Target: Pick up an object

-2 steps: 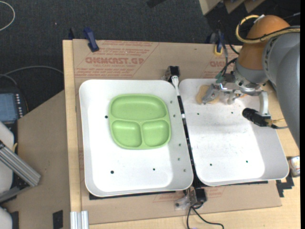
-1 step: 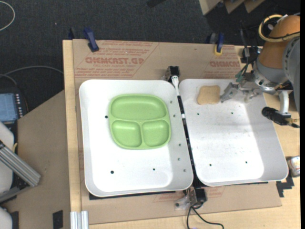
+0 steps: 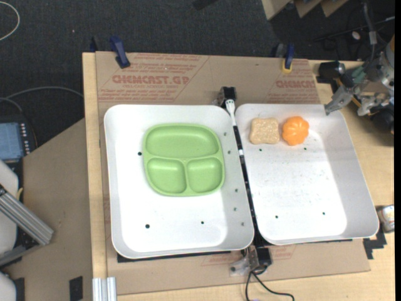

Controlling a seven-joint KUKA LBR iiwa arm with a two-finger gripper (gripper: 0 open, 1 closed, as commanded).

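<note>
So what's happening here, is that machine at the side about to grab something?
It looks set to, but nothing is picked up yet. The robot's pincer sits at the far right corner of the right-hand bin, not touching anything. In that bin, an orange ball-like fruit and a tan bread-like square lie side by side near the back. The left bin holds a green divided plate.

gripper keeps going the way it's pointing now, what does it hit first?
Likely the right white bin's far rim; past that, the round orange fruit-like object. The gripper points down-left; its height is unclear.
</note>
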